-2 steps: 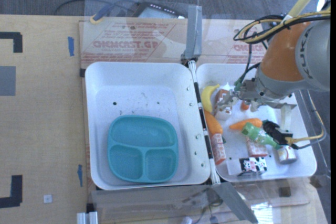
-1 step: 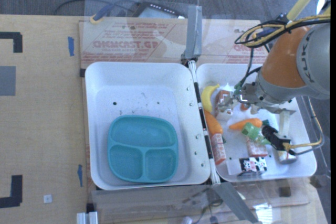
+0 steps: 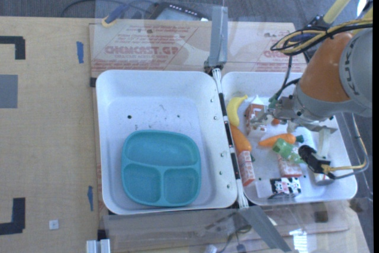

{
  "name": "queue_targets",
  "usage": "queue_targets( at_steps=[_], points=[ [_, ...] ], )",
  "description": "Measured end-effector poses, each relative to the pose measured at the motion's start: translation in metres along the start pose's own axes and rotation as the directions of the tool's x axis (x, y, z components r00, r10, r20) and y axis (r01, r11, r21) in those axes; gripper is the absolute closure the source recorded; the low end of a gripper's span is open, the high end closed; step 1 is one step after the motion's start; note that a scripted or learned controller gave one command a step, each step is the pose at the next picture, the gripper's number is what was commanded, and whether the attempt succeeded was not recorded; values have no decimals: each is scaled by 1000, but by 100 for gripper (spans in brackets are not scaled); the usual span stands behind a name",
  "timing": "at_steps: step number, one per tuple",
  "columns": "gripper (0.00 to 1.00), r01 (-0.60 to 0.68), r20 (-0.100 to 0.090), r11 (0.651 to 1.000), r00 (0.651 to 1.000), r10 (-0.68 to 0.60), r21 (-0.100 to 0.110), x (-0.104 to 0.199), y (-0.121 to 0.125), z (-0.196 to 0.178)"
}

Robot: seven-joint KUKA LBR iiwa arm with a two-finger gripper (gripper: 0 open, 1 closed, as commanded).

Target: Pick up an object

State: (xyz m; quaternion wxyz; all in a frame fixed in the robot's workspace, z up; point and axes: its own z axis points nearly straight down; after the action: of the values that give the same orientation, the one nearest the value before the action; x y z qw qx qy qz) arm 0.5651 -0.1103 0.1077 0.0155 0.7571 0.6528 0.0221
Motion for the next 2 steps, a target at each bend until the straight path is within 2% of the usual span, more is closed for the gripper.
queue_targets(
  at_steps=[1,2],
  points=[
    [0,-122,6,992,993,122,15,5,5,2],
    [0,-187,15,982,982,186,14,13,12,2]
  ],
)
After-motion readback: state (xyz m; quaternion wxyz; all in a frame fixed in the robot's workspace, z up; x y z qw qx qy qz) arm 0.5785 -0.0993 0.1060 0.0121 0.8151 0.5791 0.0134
